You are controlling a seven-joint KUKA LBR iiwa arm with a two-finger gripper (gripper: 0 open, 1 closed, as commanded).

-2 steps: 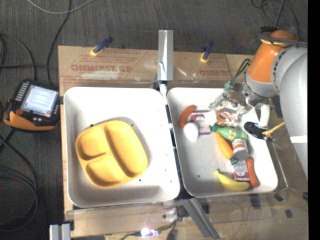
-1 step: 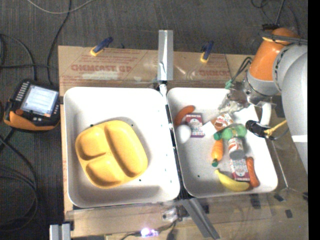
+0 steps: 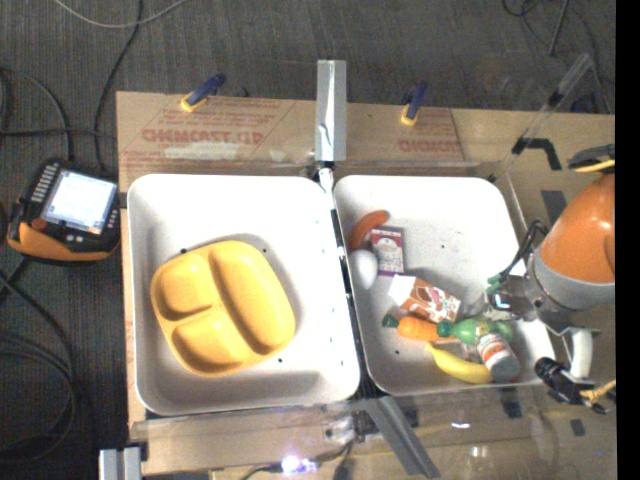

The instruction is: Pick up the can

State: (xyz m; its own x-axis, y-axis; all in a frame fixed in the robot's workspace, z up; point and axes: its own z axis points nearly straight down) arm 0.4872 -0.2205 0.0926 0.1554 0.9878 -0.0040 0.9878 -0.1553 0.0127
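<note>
The can (image 3: 497, 354), small with a red and white label and a grey end, lies on its side in the right bin's (image 3: 440, 203) front right corner. It touches a banana (image 3: 459, 366) on its left and a green bottle (image 3: 470, 329) just behind it. My gripper (image 3: 503, 296) hangs over the bin's right side, a short way behind the can and above it. The arm's orange band (image 3: 588, 230) rises to the right of it. Nothing visible hangs from the gripper.
More items crowd the right bin: a carrot (image 3: 413, 328), a printed packet (image 3: 428, 299), a white egg (image 3: 362, 268), a maroon box (image 3: 388, 249) and a red sausage (image 3: 367, 226). A yellow divided plate (image 3: 222, 305) lies in the left bin (image 3: 150, 208).
</note>
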